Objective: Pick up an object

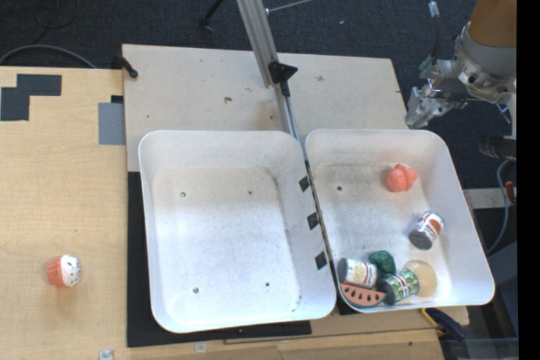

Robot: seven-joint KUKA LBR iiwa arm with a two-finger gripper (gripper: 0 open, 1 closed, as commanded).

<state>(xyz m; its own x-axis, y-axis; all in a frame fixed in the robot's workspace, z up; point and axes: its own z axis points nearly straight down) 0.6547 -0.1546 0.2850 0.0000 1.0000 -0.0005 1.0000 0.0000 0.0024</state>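
Here, claw (419, 110) beyond right bin (456, 181); grip state unclear; can (427, 230) labels unreadable.

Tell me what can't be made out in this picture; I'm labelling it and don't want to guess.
- Gripper, camera view: small and blurred beyond the right bin's far corner; finger state unreadable.
- Arm: cut off by the top and right edges.
- Pile in the right bin's near corner: the watermelon slice, cans and dark green item overlap, hiding their lower parts.
- Can labels: too small to read.
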